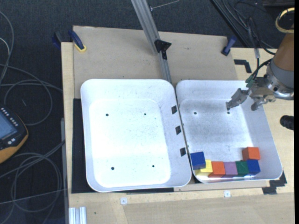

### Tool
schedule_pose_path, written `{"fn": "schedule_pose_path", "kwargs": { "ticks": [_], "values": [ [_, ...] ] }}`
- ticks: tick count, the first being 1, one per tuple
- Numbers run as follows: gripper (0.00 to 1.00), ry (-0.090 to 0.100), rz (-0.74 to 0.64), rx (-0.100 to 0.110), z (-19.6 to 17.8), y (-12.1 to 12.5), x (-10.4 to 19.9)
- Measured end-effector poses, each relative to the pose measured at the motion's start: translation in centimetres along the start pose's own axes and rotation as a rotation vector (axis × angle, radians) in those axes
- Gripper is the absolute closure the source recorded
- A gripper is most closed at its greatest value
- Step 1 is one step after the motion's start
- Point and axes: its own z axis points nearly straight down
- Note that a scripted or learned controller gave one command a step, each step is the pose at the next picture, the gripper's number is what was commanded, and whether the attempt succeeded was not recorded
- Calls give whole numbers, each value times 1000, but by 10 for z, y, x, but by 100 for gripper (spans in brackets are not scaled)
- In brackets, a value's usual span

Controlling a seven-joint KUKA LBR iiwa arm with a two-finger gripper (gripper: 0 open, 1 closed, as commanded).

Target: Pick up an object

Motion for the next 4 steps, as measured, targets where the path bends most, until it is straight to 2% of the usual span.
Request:
{"fn": "schedule_pose_path", "kwargs": {
  "ticks": [1, 2, 3, 4],
  "values": [
    [0, -5, -1, -8, 13, 64, -44],
    [0, 2, 0, 7, 127, 46, -40],
    [0, 4, -5, 5, 122, -10, 30],
    [0, 3, -5, 0, 89, -37, 76]
  ]
}}
